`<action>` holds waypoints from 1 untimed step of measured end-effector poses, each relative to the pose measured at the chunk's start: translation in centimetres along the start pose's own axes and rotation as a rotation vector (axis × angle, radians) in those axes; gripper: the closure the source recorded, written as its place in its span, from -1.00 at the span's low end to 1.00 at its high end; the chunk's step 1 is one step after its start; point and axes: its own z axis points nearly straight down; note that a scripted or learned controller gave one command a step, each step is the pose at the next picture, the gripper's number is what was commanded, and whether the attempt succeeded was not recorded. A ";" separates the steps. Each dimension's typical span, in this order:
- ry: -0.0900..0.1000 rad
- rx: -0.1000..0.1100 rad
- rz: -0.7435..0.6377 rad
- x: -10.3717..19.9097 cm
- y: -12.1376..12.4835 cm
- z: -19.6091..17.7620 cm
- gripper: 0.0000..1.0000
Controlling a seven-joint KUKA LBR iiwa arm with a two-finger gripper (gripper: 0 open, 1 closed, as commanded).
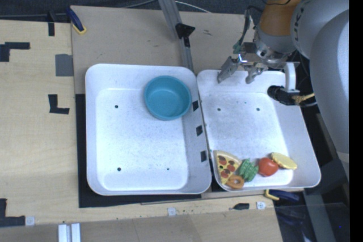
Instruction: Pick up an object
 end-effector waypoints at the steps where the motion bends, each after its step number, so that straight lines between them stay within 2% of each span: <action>1: 0.000 0.001 0.000 0.2 -0.9 6.0 -1.00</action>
